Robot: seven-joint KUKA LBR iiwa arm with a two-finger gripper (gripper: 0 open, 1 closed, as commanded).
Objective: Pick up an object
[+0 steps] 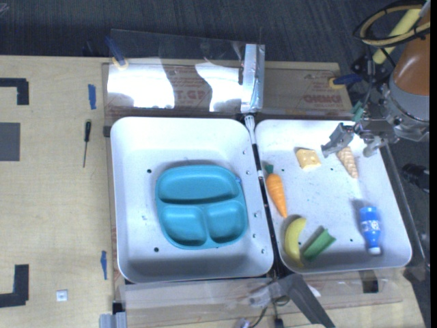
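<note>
In the right bin (321, 132) lie a yellow cheese wedge (308, 158), an orange carrot (276, 190), a yellow banana (293, 237), a green block (317, 243), a blue bottle (369, 228) and a tan cone-like piece (349, 161). My gripper (354, 140) hovers at the bin's upper right, over the top end of the tan piece and just right of the cheese. Its fingers (336, 141) are spread apart with nothing between them.
The left bin (130, 142) holds a blue divided tray (200, 204). A clear plastic panel with a taped post (251, 77) stands behind the bins. The arm's orange band and cables (410, 67) sit at the right edge. A small screwdriver (87, 141) lies on the bench at left.
</note>
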